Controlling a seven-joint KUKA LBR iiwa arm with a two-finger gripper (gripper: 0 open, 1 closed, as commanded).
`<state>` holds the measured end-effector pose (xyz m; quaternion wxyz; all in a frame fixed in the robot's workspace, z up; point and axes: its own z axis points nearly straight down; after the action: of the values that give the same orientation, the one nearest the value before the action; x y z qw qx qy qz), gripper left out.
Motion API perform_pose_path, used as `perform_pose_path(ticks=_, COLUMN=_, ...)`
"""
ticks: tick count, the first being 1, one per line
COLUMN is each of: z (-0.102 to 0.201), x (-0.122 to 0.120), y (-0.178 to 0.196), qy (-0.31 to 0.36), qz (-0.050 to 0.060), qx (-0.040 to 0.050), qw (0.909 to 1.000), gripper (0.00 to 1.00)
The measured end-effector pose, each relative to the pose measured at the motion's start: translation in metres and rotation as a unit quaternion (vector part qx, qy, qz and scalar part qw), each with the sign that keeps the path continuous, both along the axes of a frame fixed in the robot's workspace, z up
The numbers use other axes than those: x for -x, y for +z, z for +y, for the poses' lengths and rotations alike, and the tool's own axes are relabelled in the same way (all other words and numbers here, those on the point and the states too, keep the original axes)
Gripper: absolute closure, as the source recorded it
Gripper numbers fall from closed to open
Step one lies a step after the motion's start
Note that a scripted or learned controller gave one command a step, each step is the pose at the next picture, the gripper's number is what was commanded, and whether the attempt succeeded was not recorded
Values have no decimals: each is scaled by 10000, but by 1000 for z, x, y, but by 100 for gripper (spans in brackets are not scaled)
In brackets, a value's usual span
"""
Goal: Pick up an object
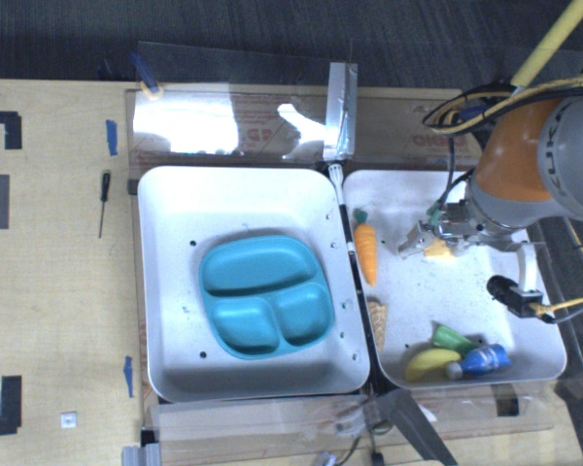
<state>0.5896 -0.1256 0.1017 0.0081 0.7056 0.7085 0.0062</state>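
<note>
One fixed overhead camera, slanted down on both bins (165,260).

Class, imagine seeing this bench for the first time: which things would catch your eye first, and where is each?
The blue tray stands out first, lying in the left bin. Next comes the arm, reaching in from the right over the right bin, with its gripper at a small yellow object. A carrot lies by that bin's left wall.

Small pale-yellow object (440,251) sits at gripper (429,239) tip, right of carrot (366,250), which lies lengthwise along right bin's (554,357) left wall.
</note>
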Motion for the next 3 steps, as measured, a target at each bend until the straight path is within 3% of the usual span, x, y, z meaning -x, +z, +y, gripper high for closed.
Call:
perform_pose_path(ticks=1, z=-27, x=-45, y=-6, qy=-210, qz=-14, qx=4, qw=9998, gripper=0)
perform_pose_path(ticks=2, z=-15, x=-31, y=5, qy=566, qz=97, qx=-7, qw=9983, gripper=0)
perform_pose_path(ticks=3, z=10, x=-21, y=124, qy=-580, qz=68, qx=-15, qw=9983, gripper=0)
